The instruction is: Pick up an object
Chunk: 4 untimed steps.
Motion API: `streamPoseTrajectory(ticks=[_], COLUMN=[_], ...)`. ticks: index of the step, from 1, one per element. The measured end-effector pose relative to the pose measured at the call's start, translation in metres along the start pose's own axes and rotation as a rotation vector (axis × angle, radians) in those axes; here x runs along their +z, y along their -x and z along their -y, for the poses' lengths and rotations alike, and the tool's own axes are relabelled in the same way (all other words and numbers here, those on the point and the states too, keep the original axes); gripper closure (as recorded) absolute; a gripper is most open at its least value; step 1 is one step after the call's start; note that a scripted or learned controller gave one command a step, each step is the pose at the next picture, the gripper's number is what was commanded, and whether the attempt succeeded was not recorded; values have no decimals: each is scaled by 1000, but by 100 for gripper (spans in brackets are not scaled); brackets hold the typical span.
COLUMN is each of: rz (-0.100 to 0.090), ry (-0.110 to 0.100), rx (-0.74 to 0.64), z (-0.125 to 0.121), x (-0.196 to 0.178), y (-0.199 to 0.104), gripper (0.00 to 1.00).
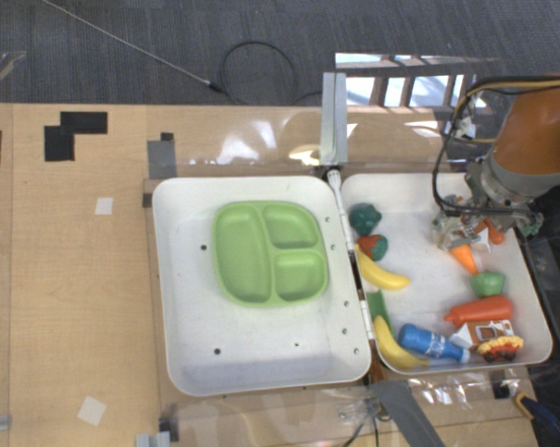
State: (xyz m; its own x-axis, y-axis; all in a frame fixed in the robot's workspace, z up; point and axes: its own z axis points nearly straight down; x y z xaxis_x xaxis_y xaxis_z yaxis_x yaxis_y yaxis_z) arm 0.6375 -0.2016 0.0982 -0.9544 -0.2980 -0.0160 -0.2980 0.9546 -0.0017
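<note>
- Gripper (466, 230) hung over the right bin's (410, 196) far right part, just above a small orange carrot (464, 257); whether it was open or holding anything could not be told.
- Left bin (185, 268) held a green divided plate (269, 253).
- Bananas (382, 274), blue bottle (432, 342) lay nearer.

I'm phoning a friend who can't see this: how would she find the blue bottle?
Start at the right bin, the one crowded with toy food. Go to its near edge, where the blue bottle lies on its side between a banana and a small printed box. It is the only blue thing there.
</note>
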Motion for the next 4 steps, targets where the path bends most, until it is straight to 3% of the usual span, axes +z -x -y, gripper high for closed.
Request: streamPoseTrajectory(ticks=[1,2,3,4], rz=[0,-6,3,2], ry=[0,-2,-4,-3], rx=[0,0,-4,-4], z=[0,-43,-43,-43], x=[0,10,-2,-1], y=[0,-9,-5,-5], gripper=[0,0,100,0])
